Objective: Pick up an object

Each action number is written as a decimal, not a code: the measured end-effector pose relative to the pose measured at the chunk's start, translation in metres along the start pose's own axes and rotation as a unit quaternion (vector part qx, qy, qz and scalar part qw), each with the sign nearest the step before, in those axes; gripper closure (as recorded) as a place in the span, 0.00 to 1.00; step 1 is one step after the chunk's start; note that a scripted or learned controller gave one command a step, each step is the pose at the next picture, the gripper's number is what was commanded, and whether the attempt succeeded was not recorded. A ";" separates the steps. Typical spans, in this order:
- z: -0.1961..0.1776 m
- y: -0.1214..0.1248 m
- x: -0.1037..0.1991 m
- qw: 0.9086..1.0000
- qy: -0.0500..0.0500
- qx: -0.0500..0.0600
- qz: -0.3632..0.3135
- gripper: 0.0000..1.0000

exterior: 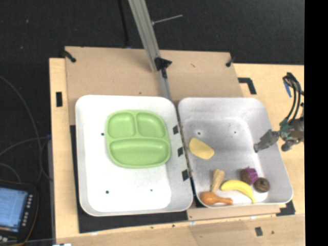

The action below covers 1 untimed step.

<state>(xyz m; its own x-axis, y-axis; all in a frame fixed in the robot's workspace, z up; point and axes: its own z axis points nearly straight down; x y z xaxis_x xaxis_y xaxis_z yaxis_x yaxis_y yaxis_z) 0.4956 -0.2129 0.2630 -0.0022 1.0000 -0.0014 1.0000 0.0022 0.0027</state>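
The right bin (225,111) holds several small objects. A yellow wedge-shaped piece (201,148) lies near its left wall. Along the front edge are a tan cone (218,179), an orange piece (216,199), a yellow banana (239,189), a purple item (249,175) and a small brown round item (262,184). My gripper (272,139) hangs over the right rim of this bin, apart from all of them and above the purple and brown items, with nothing seen in it.
The left bin (92,188) carries a green divided plate (137,139). A grey metal pole (146,32) slants up from between the bins at the back. Cables (294,94) hang at the right edge.
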 end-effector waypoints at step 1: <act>0.000 0.000 0.000 1.000 0.000 0.000 0.000 0.00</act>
<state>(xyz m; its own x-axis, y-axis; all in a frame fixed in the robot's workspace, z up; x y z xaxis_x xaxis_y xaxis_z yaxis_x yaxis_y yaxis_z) 0.4956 -0.2129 0.2630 -0.0014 1.0000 -0.0013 1.0000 0.0014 0.0031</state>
